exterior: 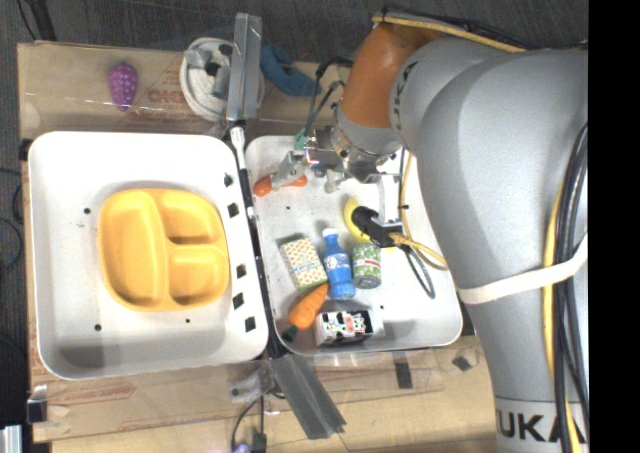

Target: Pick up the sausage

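Observation:
The sausage point(264, 184) is a short orange-red piece lying at the top left corner of the right bin point(440, 316), close to the divider. My gripper point(291, 173) hangs over that corner, reaching in from the right, and its tip sits right beside the sausage's right end. Whether it touches or grips the sausage is not visible. The grey arm with its orange band point(375, 71) covers the bin's upper right part.
In the right bin lie a yellow banana point(354, 213), a blue bottle point(338, 263), a green can point(367, 264), a patterned box point(302, 261), a carrot point(307, 308) and a cow-print carton point(345, 324). The left bin point(60, 341) holds a yellow divided plate point(165, 246). Purple grapes point(123, 84) lie beyond it.

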Robot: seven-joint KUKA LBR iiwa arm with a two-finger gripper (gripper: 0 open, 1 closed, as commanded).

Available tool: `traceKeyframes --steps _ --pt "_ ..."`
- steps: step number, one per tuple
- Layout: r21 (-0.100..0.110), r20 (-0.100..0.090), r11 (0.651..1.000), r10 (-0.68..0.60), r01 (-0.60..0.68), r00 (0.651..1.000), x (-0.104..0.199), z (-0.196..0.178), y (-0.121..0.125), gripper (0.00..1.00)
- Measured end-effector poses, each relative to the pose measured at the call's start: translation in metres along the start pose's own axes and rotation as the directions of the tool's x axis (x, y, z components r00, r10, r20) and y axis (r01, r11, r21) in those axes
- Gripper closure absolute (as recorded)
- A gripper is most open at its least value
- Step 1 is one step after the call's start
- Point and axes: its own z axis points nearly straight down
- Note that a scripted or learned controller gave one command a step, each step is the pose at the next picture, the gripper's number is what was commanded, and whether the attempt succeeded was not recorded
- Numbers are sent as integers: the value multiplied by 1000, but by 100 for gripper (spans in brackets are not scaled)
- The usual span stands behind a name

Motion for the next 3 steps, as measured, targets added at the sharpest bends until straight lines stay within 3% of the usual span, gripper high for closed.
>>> traceKeyframes --steps 1,2,3 --pt "-10 -1 985 175 -175 985 12 8 4 0" --pt "-11 -5 986 168 -168 986 14 -3 5 100" --pt "1 -1 970 -242 242 970 4 15 0 100"
